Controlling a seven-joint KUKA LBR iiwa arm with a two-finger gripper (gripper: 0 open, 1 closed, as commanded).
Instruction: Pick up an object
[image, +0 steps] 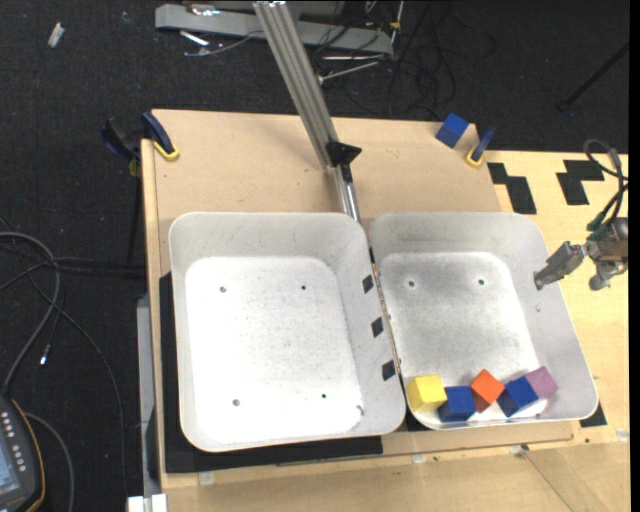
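Observation:
Several small blocks lie in a row along the near edge of the right bin (450, 250): a yellow cube (427, 390), a blue cube (458, 402), an orange cube (487, 387), a second blue cube (517, 395) and a purple cube (541, 382). They touch or nearly touch one another. My gripper (572, 268) hangs at the right bin's right rim, well above and behind the blocks. Nothing shows in its grasp.
The left bin (270, 240) lies beside the right one. A slanted metal pole (305, 85) runs from the top down to the gap between the bins. A loose blue block (453, 129) and clamps (160, 140) sit on the bench's far edge.

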